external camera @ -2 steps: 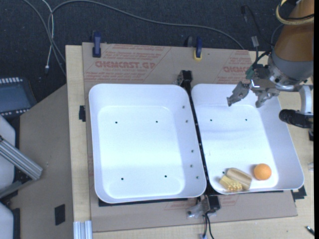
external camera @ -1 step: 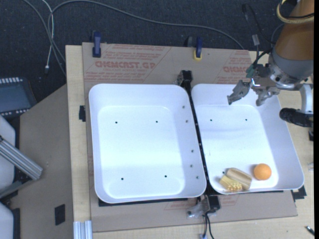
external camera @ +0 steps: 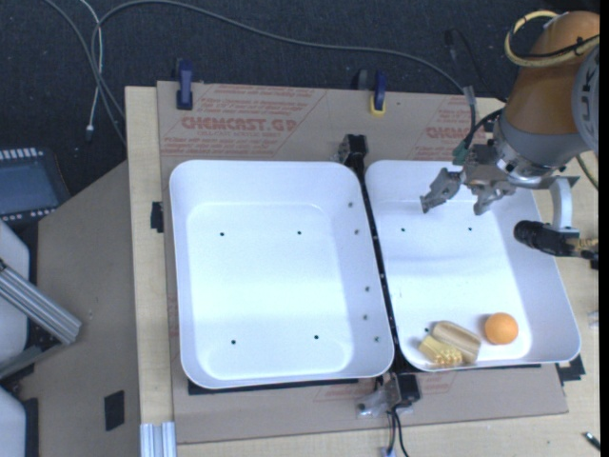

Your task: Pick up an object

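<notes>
The orange ball (external camera: 500, 328) lies well below the seemingly open claw (external camera: 463, 198).

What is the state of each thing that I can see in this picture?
claw: open, above the right bin's far end, holding nothing.
orange ball: resting in the right bin, near corner.
tan block: lying beside the ball.
yellow corn piece: lying against the block.
</notes>
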{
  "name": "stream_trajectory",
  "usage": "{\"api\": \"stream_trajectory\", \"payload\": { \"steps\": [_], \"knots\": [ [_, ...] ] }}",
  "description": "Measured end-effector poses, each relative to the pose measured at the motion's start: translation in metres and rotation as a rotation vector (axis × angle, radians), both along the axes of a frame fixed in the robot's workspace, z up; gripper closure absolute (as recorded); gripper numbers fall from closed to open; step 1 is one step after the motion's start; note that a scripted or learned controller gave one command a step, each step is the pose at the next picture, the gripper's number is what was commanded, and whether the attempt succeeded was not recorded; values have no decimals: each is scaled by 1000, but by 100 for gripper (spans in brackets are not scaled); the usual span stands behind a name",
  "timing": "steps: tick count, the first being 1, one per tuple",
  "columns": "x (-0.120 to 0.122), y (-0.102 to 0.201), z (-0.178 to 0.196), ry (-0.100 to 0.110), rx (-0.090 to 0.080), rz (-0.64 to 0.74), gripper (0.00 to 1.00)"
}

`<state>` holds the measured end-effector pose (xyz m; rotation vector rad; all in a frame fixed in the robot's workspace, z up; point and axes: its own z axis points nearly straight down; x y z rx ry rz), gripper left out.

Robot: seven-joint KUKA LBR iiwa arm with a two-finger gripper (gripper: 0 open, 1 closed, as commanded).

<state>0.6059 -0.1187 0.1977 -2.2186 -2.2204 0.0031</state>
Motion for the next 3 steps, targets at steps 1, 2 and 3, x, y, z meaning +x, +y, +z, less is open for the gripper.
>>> {"api": "stream_trajectory", "payload": {
  "steps": [1,2,3],
  "knots": [
    [-8,-5,-48,0,0,-1,0],
    [-12,-2,-110,1,0,0,0],
    [-10,-3,-96,-5,-1,0,100]
  ]
}}
